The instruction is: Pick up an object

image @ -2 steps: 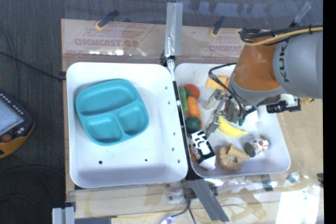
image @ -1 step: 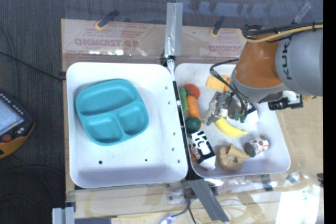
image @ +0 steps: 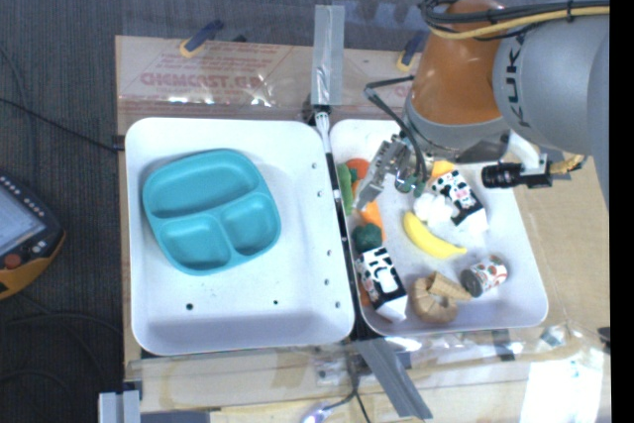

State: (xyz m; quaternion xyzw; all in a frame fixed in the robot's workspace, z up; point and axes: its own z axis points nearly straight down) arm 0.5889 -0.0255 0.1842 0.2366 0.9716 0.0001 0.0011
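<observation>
Since the gripper [image: 388,175] hangs spread over the carrot [image: 369,209], I'd drop straight down, then pinch it mid-body.

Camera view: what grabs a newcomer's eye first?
Probably the big teal divided tray, alone in the left bin. Next the arm's orange band, coming in from the right, with the gripper low over the right bin's back-left corner. That bin is crowded: a yellow banana mid-bin, black-and-white cow-patterned toys just behind it, and a brown wooden piece near the front.
</observation>
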